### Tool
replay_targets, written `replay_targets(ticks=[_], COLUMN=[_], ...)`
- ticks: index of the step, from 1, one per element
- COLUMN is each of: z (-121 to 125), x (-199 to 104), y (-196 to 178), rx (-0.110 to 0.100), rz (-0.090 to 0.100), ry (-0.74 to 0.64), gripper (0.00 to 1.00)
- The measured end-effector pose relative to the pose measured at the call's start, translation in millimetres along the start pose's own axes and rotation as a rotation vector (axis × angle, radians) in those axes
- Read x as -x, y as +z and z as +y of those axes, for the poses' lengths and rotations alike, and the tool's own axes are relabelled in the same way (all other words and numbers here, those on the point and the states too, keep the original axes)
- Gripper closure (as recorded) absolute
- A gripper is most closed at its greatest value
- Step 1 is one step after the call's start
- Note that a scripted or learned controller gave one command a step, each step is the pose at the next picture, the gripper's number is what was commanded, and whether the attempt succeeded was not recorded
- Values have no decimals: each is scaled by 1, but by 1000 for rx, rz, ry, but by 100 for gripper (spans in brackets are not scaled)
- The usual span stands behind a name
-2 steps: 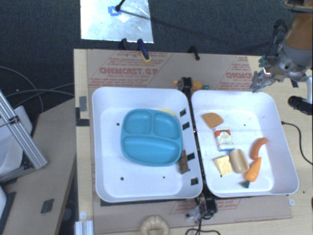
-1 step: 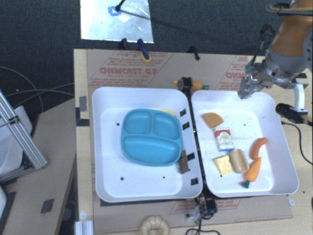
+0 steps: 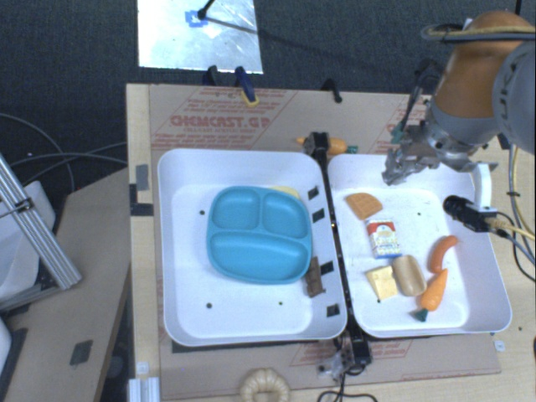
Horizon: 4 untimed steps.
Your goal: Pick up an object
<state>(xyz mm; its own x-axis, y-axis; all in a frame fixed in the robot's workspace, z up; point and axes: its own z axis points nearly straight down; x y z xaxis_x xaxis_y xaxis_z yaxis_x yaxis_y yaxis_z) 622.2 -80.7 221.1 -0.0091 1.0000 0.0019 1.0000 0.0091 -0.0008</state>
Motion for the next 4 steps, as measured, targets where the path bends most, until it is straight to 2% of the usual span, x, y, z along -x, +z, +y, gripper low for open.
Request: replay_targets(ticks=[1, 2, 3, 4], z=[-33, -45, -35, -42], x=[-45, -81, -73, -71], y=[0, -12, -5, -4], rx=[0, 2, 3, 1], rz=[-1, 0, -2, -2], ry=[1, 1, 7, 8], gripper=[100, 100, 100, 100])
